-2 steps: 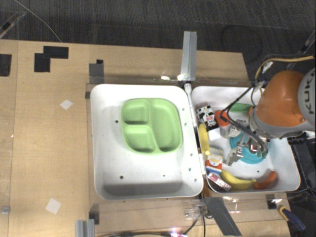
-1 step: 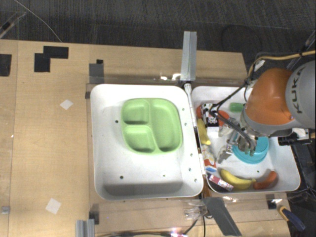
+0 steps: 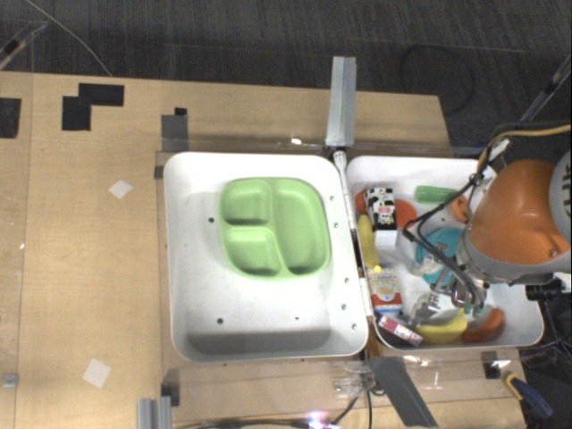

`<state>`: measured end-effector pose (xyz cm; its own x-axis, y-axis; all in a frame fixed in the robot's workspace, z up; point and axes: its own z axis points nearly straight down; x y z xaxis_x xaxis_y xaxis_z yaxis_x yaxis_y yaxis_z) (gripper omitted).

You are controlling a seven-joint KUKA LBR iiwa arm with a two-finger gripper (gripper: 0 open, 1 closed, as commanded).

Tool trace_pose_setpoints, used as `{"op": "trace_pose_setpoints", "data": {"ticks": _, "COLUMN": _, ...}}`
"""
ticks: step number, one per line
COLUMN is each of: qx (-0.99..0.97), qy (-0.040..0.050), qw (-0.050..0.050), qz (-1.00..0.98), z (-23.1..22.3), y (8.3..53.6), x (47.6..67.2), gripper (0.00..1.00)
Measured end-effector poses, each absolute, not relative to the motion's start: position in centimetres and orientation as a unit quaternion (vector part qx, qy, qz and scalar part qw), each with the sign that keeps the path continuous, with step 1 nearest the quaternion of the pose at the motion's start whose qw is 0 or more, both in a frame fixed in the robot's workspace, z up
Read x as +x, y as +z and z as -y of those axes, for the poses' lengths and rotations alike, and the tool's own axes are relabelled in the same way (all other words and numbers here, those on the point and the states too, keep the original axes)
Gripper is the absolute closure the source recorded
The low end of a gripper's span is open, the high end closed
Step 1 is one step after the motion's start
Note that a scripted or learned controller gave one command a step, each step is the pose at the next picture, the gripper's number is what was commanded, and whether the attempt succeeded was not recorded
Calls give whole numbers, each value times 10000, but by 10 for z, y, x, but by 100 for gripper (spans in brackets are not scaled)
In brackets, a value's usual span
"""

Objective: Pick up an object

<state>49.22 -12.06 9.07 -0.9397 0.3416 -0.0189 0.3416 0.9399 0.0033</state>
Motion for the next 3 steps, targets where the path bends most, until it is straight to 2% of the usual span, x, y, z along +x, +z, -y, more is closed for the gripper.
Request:
{"op": "trace_pose_setpoints", "data": {"ticks": 1, "qx": 2499, "qy": 12, "qw": 67, "qz": -9682, "z": 109, "y": 89, "x": 575, "gripper": 0}}
{"op": "trace_pose_setpoints", "data": {"ticks": 2, "qx": 2466, "qy": 14, "qw": 148, "qz": -9690, "z": 108, "y": 104, "x": 579, "gripper": 100}}
{"op": "trace_pose_setpoints", "data": {"ticks": 3, "qx": 2685, "qy": 27, "qw": 84, "qz": -9632, "z": 59, "y": 191, "x": 629, "gripper": 100}}
